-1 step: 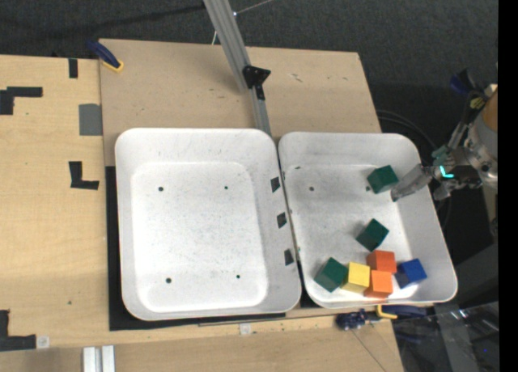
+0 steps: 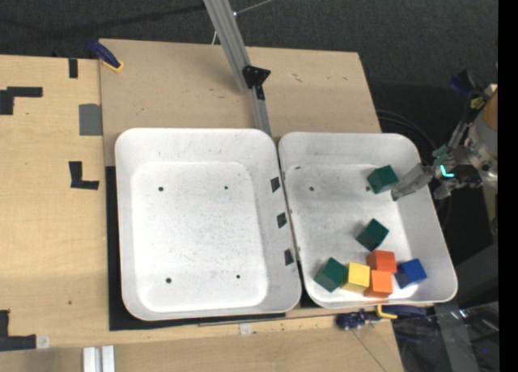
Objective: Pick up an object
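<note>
While the two white bins sit side by side on the wooden bench, all the blocks lie in the right bin, which fills the lower right of the frame. One green block rests alone near that bin's upper right wall. A darker green block lies lower down, tilted on a corner, apart from the others. Along the bin's lower edge a cluster sits close together: a green block at the left, a yellow block touching it, two orange blocks stacked or pressed against each other just to its right, and a blue block at the far right near the rim.

The gripper reaches in from the right edge of the frame, its grey tip over the right bin's rim just beside the lone green block. Whether it touches that block cannot be told, and no block is seen between its parts. Whether the gripper is spread or pressed together cannot be told from this angle. A small teal light glows on the wrist behind it.

The left bin takes up the centre of the frame. A metal pole slants down from the top of the frame to the gap between the bins.
</note>
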`<state>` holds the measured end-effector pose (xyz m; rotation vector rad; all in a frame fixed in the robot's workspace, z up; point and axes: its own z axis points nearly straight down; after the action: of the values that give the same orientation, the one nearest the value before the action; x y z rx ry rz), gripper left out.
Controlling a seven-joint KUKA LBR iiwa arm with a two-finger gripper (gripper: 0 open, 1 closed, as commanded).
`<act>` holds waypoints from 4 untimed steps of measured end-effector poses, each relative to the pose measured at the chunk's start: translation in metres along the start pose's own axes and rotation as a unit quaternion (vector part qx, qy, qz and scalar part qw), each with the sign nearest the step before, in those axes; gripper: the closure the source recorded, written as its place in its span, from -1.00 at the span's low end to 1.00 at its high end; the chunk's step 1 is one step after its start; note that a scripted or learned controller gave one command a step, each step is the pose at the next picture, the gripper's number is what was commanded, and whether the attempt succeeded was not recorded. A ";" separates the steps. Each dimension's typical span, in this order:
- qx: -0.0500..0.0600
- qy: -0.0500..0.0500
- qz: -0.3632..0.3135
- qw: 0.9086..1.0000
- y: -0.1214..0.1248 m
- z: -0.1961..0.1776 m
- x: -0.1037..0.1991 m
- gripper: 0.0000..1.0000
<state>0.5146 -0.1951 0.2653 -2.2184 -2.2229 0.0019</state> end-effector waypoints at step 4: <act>0.000 0.000 0.000 1.000 0.002 0.135 0.006 1.00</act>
<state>0.5167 -0.1887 0.1298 -2.2182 -2.2227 0.0012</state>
